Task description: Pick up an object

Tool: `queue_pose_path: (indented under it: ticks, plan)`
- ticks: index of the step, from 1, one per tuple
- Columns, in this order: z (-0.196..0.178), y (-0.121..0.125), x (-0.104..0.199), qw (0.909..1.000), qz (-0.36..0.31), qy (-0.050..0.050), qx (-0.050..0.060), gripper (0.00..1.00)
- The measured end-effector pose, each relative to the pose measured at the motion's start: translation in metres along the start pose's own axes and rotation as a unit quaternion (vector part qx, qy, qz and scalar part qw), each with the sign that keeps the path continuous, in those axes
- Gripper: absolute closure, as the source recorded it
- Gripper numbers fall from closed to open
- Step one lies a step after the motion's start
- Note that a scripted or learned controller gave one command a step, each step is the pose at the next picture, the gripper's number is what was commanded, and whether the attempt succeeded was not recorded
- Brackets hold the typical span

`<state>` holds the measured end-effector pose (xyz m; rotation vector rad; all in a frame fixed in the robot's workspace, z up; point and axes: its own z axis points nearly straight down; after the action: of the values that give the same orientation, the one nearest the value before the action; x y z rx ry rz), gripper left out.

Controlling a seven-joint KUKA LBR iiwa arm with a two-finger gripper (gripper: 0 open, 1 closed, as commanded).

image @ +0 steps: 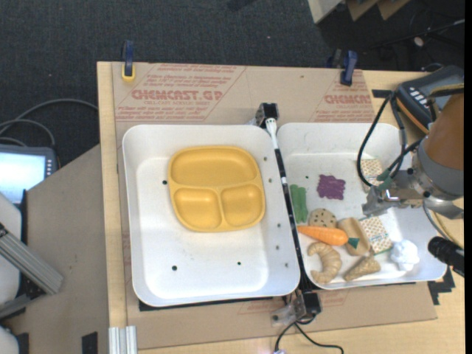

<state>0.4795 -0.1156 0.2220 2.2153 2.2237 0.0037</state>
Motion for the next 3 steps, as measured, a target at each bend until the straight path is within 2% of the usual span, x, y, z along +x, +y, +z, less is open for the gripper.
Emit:
queue_pose_path:
  ticks: [2,3]
  plan:
    - [-0.028,0.002,0.043,1.0000,0.001,0.000,0.000,1.00]
    - [0.038,0.015,0.041,1.0000,0.002,0.001,0.005,1.00]
